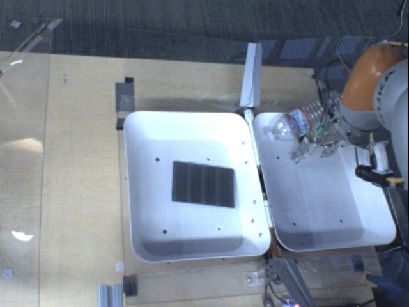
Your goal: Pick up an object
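A clear plastic bottle [292, 124] with a blue label lies at the far left corner of the right bin [332, 222]. My gripper [313, 147] hangs over that corner, just right of and slightly nearer than the bottle, close against it. I cannot tell whether it touches the bottle. A dark ribbed rectangular pad [203, 184] lies flat in the middle of the left bin [147, 146], far from the gripper.
The arm with its orange band [370, 72] reaches in over the right bin's far right side. A grey upright post [250, 75] stands behind the gap between the bins. Clamps and cables sit at the front edge [281, 280].
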Action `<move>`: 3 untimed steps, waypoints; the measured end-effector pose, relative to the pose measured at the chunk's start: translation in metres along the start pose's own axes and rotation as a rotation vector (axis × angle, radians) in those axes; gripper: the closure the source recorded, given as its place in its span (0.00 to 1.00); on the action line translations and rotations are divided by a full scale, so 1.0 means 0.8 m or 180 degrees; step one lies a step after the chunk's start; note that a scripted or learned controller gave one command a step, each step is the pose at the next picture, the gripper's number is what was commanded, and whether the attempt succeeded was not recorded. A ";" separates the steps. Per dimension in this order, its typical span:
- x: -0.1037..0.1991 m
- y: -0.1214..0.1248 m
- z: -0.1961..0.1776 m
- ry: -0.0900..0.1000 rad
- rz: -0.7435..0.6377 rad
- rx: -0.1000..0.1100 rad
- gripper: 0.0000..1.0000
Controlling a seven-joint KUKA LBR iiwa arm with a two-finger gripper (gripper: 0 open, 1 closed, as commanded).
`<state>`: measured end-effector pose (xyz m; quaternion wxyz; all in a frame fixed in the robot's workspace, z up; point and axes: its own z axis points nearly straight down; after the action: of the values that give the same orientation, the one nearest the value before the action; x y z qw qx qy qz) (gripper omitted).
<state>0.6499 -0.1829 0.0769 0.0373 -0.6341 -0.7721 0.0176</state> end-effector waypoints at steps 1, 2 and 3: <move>-0.036 -0.002 -0.006 -0.0081 -0.0950 -0.0070 0.00; -0.042 0.003 -0.013 -0.0177 -0.2415 -0.0090 0.00; -0.040 0.009 -0.032 -0.0223 -0.2412 -0.0158 1.00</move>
<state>0.6655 -0.2131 0.1006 -0.0006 -0.3034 -0.9529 0.0055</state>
